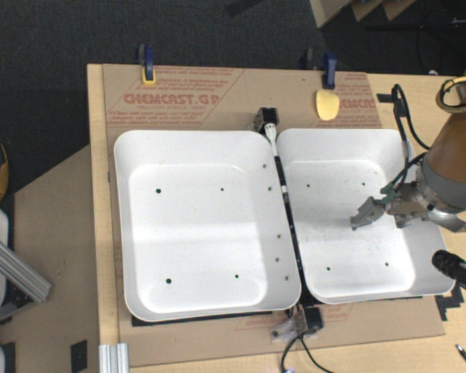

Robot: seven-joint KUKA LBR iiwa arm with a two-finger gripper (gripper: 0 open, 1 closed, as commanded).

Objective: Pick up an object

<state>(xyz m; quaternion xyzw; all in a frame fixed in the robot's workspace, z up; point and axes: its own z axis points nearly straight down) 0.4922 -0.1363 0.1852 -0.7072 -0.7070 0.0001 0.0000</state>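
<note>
Tool (366, 214) over one of two bins (140, 231).

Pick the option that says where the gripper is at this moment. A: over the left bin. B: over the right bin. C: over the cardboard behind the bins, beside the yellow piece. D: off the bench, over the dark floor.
B: the gripper hangs over the floor of the right bin, with the arm reaching in from the right side of the camera view.
</note>
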